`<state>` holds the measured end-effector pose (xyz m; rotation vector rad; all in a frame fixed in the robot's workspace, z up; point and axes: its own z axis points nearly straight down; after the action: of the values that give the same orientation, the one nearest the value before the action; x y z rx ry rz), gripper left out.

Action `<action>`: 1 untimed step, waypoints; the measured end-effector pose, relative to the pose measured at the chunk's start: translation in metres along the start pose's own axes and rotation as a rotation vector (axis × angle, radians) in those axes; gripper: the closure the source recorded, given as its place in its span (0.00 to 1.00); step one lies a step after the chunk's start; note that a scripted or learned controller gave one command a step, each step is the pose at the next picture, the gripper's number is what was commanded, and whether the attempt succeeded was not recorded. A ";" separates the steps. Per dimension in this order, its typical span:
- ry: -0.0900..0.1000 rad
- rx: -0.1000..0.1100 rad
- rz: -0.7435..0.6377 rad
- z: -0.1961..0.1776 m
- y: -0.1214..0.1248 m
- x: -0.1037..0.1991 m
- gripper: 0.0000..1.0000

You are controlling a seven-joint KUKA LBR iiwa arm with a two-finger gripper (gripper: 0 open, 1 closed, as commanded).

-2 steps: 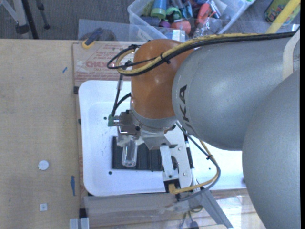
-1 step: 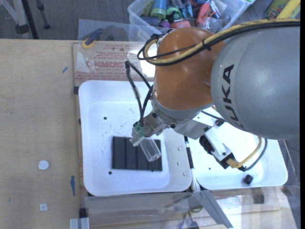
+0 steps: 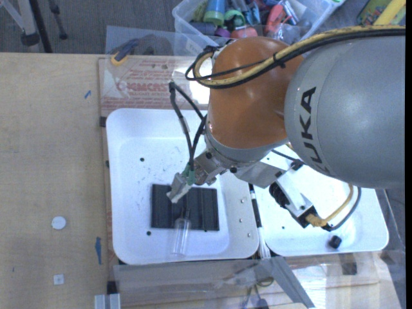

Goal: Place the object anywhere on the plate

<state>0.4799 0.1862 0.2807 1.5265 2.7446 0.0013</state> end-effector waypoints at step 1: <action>0.000 -0.002 0.001 -0.010 0.001 0.000 1.00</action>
<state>0.4806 0.1865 0.2906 1.5266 2.7431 0.0034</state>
